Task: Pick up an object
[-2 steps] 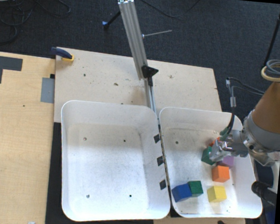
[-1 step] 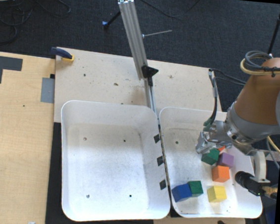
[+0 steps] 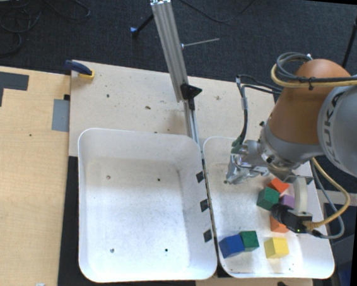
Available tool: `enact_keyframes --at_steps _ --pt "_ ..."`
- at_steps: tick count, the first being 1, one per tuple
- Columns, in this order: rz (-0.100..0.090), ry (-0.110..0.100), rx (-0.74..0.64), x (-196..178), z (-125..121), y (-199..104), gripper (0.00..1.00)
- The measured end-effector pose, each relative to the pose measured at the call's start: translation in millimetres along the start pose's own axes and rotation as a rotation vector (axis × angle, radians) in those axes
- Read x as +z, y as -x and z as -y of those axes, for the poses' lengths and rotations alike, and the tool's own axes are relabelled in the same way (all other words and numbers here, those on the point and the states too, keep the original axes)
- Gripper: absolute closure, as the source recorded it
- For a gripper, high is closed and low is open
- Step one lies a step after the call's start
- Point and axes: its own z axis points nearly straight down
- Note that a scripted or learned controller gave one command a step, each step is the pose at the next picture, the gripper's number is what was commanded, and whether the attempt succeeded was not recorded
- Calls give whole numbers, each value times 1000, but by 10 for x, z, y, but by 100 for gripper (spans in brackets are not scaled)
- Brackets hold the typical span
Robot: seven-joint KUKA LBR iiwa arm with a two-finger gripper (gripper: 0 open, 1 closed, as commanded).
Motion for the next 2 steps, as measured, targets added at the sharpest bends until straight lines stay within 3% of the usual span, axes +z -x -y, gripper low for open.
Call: enact_keyframes --at_steps 2 --pt "0 1 0 162 -544 -935 100"
